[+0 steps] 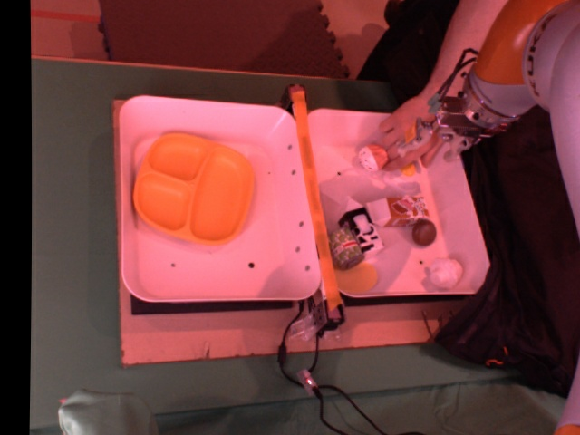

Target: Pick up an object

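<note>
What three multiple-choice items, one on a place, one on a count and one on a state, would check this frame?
1. Where does the orange divided plate lie?
A. In the left bin
B. In the right bin
C. On the green bench outside the bins

2. How many compartments does that plate have?
A. One
B. Three
C. Six

3. What is the state of the small brown carton?
A. Lifted clear above the bin
C. Stacked on the plate
B. Resting on the floor of the right bin

Key: 1 A, the plate sits on the floor of the left bin, across the orange divider from the clutter. 2 B, two small wells sit beside one larger well. 3 B, the carton lies on the right bin floor, below the gripper, which hangs over that bin's upper part.
</note>
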Controlling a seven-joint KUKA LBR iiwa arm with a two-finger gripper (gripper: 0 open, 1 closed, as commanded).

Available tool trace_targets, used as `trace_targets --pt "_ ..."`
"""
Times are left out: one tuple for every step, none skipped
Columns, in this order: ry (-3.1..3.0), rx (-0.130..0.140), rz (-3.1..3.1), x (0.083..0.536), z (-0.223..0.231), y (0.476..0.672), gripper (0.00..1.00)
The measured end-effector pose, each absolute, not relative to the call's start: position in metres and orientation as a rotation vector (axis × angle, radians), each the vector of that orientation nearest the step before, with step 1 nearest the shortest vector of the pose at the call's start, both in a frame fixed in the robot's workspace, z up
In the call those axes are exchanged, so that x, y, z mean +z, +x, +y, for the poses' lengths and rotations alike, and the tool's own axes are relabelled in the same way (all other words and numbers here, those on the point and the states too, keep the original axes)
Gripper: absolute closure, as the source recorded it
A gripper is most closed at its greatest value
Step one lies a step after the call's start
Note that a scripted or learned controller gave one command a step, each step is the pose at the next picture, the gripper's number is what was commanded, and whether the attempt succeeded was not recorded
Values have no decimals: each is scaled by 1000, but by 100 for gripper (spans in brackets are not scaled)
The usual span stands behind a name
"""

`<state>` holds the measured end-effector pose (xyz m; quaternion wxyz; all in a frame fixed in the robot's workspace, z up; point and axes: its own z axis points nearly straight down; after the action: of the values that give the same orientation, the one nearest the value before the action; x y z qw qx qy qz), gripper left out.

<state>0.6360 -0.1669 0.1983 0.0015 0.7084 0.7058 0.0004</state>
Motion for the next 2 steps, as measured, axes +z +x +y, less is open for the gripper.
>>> trace_targets --pt "2226 -4 2216 149 -161 630 0" --pt "2226 -5 2220 107 -156 629 0"
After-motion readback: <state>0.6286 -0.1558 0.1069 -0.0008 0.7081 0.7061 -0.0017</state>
